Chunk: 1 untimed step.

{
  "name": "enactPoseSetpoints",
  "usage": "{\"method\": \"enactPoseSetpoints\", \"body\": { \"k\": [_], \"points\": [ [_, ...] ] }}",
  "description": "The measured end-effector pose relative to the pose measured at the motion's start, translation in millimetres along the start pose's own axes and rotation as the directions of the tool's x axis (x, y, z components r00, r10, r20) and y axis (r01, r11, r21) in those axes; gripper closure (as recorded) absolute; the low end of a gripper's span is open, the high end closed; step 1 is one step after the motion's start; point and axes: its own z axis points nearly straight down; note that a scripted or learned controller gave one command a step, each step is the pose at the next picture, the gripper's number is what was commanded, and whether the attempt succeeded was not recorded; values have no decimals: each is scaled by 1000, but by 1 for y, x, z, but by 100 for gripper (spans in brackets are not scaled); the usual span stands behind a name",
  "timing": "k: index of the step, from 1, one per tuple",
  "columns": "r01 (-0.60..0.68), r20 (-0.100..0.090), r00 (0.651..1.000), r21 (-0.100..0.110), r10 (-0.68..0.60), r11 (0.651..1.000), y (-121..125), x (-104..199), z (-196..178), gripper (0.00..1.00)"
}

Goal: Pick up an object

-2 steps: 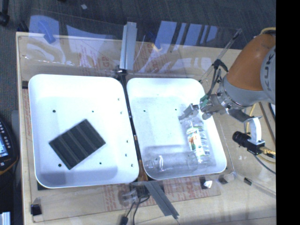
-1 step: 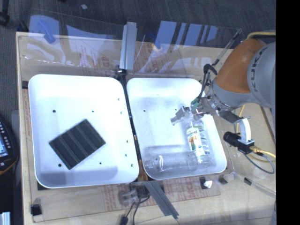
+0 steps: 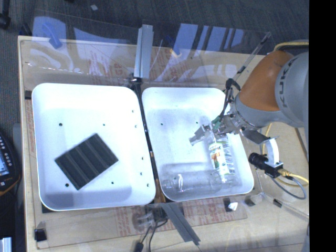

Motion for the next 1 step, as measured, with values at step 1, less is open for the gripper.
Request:
{"method": "enactPoseSetpoints", "body": {
  "k": [1],
  "points": [
    [-28, 1, 1000, 0, 28, 1000, 40, -8, 19, 0]
  ]
}}
